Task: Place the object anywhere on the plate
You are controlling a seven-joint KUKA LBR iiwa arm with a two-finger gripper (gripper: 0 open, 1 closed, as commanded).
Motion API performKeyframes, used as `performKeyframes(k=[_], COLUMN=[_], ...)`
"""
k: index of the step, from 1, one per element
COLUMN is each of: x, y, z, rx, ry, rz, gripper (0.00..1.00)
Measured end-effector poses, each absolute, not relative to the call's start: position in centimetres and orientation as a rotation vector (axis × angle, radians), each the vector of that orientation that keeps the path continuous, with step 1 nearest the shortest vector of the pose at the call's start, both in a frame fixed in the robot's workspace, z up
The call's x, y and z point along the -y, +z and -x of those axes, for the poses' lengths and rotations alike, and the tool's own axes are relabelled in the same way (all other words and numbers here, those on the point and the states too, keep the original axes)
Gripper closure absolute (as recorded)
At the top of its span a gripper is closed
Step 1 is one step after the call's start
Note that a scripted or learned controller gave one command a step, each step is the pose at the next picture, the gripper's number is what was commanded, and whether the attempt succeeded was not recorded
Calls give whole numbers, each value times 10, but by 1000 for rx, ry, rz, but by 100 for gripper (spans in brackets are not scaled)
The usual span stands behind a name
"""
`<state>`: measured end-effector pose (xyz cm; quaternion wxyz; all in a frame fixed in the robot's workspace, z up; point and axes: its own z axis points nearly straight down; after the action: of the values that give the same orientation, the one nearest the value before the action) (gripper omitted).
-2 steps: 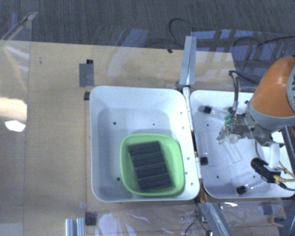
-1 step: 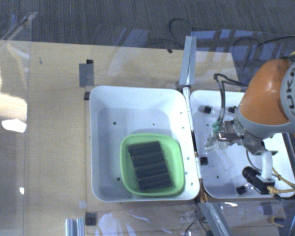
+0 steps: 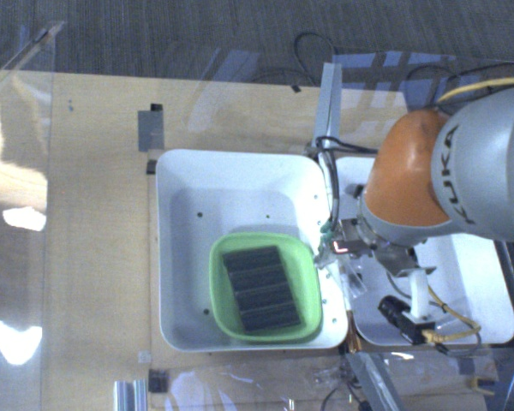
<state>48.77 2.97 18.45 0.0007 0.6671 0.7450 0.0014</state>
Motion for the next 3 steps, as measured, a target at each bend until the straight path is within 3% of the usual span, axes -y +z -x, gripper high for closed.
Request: performKeyframes(k=[1,2,3], x=[-29,39,38], y=[185,185,197], z=[-488,-528,-531], rx=[-2338,-2396,-2397], ry=[5,7,15], rz=[-2096,-2023,-2014], gripper=[0,0,100])
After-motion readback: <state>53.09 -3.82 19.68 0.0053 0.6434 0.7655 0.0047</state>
